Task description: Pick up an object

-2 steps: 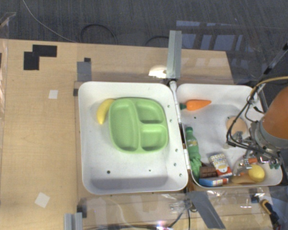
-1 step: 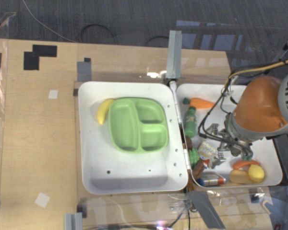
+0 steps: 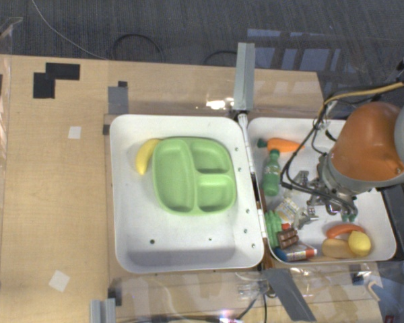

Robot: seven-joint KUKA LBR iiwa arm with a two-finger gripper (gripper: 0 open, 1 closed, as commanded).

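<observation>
Two white bins sit side by side on a pale wooden bench: the left bin (image 3: 131,247) holds a green tray (image 3: 192,175) with a banana (image 3: 144,155) touching its left edge, and the right bin (image 3: 380,244) holds a carrot (image 3: 283,145) at its far end, a green bottle (image 3: 272,173) just near of it, and a cluster of small items along its near edge, among them a lemon (image 3: 359,243). From the right, the arm (image 3: 365,147) reaches over the right bin, its gripper (image 3: 308,207) low near the bin's middle, between the bottle and the lemon; whether its jaws are spread or pressed together I cannot tell
</observation>
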